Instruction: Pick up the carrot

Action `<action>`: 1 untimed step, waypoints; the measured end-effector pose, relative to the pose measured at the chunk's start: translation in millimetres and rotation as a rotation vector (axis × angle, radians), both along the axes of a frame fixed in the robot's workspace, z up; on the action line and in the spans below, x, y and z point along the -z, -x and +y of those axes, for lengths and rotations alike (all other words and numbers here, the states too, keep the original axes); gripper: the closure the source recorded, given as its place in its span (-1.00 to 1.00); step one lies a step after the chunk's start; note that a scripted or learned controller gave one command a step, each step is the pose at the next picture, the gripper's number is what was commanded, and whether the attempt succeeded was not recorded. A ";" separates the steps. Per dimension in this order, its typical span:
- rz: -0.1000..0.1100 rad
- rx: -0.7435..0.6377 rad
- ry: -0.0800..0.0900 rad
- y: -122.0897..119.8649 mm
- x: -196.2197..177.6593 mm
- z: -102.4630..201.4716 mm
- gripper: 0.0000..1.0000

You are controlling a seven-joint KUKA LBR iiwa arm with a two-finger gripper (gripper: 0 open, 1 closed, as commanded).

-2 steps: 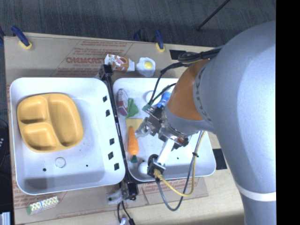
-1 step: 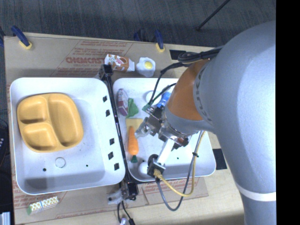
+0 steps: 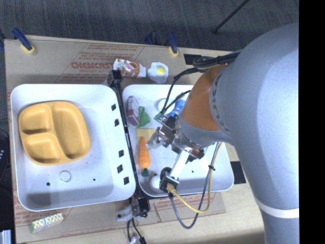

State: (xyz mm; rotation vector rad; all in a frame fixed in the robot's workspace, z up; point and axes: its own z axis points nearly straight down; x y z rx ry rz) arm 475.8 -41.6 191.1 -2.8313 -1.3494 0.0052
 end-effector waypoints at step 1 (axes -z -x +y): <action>0.000 0.000 0.000 0.0 0.0 0.0 -1.00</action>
